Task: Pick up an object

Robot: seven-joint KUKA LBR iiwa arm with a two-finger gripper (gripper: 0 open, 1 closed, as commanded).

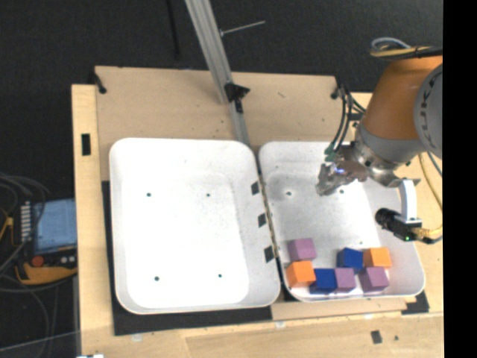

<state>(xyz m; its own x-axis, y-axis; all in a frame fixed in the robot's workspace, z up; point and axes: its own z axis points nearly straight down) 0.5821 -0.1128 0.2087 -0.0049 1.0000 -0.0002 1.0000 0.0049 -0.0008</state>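
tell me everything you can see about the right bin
The right bin is a shallow white tray with rounded corners and a slightly speckled floor, lying flat on the bench beside the left bin, their edges meeting along a row of dark clips. Small blocks cluster at its near end: orange, purple, blue, purple, blue, orange and purple. The gripper hangs over its bare far half.
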